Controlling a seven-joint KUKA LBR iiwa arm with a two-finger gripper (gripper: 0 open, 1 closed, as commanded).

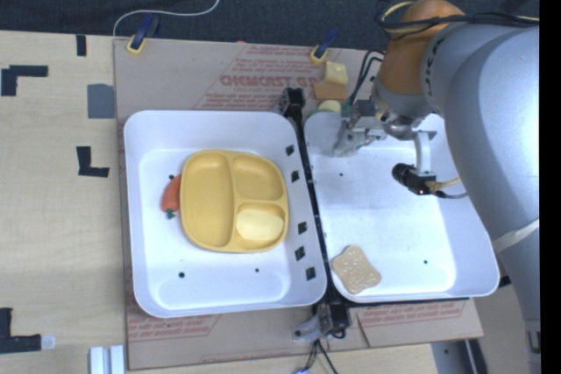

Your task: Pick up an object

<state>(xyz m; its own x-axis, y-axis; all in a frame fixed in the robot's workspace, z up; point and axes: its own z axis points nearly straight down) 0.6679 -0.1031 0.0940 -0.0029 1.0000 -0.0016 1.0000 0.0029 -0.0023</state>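
Nearest to us, at the front edge of the right bin (473,271), lies a flat tan cracker (355,269), bumpy on top. It is the one loose thing in that bin. We judge it light, stiff and brittle, so it is best pinched gently across its narrow sides. It sits close to the bin's front wall and the divider (308,206) between the bins, which leaves little room there.

In the left bin (140,215) rests a yellow tray (215,193) with compartments, one holding a pale round piece (259,224). An orange carrot-like toy (170,195) peeks out at the tray's left edge.

Farther back, the gripper (351,134) hangs over the right bin's far left corner, well apart from the cracker. We cannot tell its state. The middle of that bin offers open floor for travel.
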